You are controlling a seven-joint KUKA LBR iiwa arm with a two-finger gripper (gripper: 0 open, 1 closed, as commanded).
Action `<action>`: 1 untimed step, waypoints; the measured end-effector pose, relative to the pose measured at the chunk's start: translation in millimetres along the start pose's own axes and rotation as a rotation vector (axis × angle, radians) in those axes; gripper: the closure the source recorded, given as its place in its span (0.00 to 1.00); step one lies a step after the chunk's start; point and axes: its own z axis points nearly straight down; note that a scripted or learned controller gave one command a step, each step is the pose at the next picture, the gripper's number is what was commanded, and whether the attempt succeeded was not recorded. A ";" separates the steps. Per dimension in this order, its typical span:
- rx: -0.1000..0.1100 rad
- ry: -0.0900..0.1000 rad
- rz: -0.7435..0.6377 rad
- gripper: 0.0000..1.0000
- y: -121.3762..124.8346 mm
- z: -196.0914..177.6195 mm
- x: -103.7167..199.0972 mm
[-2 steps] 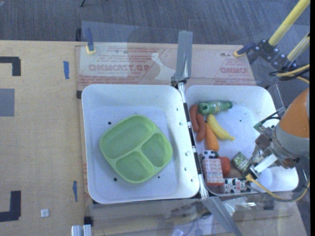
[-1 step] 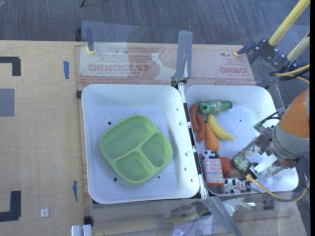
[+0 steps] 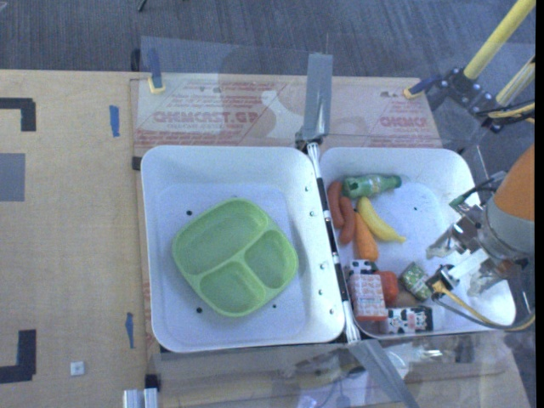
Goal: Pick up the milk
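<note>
While the hand (image 3: 459, 257) hung over the right bin (image 3: 442, 164) (its state cannot be told), the milk (image 3: 409, 320) was seen lying flat at the near edge, lengthwise, left of the hand.

Pale wooden table (image 3: 68, 253) with black corner marks and blue tape strips carries two shallow white plastic bins side by side, left bin (image 3: 161, 228) and right bin (image 3: 442, 164), rims touching, against a printed cardboard sheet (image 3: 221, 113).
</note>
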 end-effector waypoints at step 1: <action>0.003 -0.001 0.102 0.00 0.9 6.8 -24.0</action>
